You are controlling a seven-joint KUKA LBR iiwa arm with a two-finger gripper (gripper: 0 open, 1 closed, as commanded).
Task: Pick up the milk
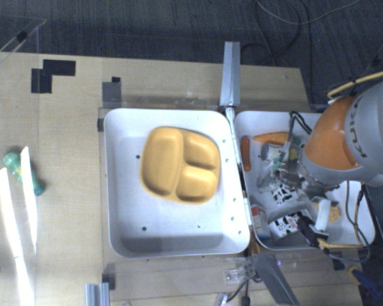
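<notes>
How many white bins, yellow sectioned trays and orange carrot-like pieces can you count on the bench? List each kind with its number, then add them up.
White bins: 2, left bin and right bin
Yellow tray: 1
Orange carrot piece: 1
Total: 4

Bright, even overhead light; colours read true. Left bin [115, 171] glares white along its rim, with a soft grey shadow pooled across its near floor. Yellow tray [180, 164] shows smooth highlights on its humps, no hard shadow edge. Strong glare on two pale strips [16, 228] at the counter's [64, 139] left edge, detail washed out there. Right bin [252, 123] sits in the arm's [364, 139] shade; its small contents are blurred and hard to separate. Overall focus soft; dark floor grainy.
</notes>
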